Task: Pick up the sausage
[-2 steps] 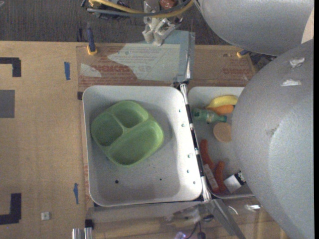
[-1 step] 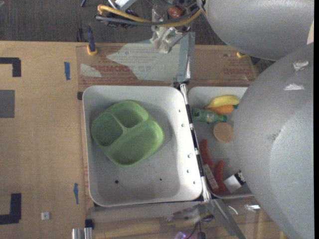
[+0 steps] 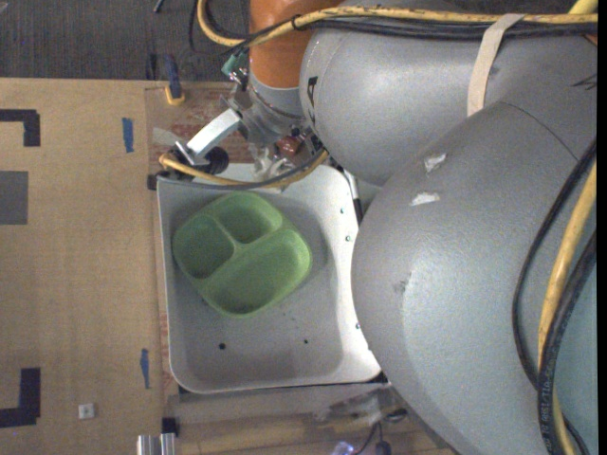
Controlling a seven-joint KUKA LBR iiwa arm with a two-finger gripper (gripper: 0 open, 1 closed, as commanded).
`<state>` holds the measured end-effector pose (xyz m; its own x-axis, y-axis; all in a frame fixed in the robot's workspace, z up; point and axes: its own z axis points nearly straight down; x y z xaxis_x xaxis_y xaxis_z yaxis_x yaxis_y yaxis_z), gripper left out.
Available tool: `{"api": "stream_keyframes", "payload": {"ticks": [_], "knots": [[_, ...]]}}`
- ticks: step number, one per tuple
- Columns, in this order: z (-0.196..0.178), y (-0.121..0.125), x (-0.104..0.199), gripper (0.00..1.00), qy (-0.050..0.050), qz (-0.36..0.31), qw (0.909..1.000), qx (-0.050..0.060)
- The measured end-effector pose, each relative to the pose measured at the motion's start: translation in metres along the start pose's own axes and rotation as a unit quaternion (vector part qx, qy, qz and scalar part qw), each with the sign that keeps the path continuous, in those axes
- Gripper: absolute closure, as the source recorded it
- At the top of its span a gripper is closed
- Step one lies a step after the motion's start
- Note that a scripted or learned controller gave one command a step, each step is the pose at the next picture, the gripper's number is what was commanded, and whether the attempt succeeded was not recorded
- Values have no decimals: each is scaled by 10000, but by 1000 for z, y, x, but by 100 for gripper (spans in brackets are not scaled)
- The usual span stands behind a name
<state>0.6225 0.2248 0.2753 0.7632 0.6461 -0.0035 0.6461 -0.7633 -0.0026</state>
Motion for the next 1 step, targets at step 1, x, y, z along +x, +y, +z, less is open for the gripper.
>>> {"api": "stream_keyframes", "payload": {"ticks": [1], "knots": [[-43,26,29,100,31,2489,9685,-5]]}}
